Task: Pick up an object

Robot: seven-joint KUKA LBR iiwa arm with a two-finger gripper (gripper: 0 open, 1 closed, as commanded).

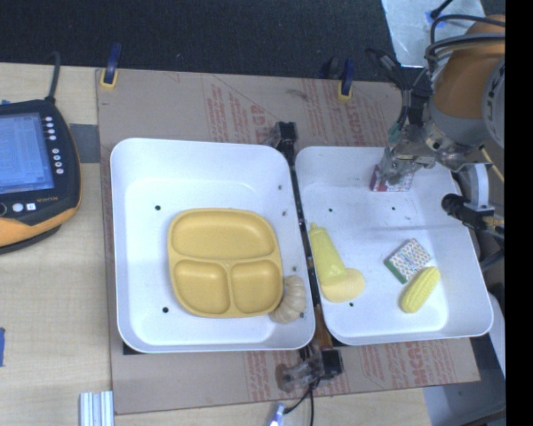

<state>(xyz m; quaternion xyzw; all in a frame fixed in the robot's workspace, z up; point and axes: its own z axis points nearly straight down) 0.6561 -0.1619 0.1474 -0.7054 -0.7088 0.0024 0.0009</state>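
My gripper [393, 174] is low over the back of the right bin [373, 327], near its far wall. A small reddish thing [384, 183] shows right at its tip; whether it is held is unclear. In the same bin a pale yellow bottle-shaped toy [333, 264] lies along the left wall. A yellow corn cob [419, 289] and a small green-and-white checkered block [408, 258] lie at the front right. The left bin [133, 238] holds a yellow divided plate [224, 262] with a beige knobbly object [290, 300] at its front right corner.
A tablet controller [18, 167] lies on the bench left of the bins. Clamps [109, 65] [345, 76] hold the cardboard sheet at the back. A black bracket [287, 134] sits between the bins at the back, and cables [302, 380] at the front.
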